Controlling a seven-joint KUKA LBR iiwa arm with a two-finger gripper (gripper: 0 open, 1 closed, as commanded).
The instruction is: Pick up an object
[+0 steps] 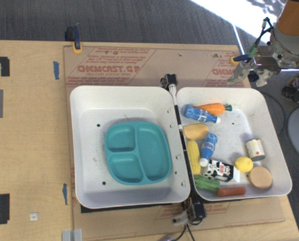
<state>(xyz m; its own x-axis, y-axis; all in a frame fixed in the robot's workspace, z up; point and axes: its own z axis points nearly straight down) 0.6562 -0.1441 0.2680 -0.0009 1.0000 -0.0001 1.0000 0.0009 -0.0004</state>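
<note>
Objects fill right bin; cardboard reads "CHEMCAST"; pincer state unclear.

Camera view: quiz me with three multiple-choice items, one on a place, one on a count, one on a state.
1. Where does the teal tray lie?
A. left bin
B. right bin
C. on the cardboard

2. How many blue bottles are in the right bin?
A. one
B. two
C. four

3. Where is the gripper relative to the bins?
A. down among the toys
B. touching the tray
C. above the right bin's far edge, away from the toys

Answers: 1 A, the tray sits in the left bin. 2 B, one bottle lies by the carrot, another by the corn. 3 C, it hangs over the cardboard behind the bin.
</note>
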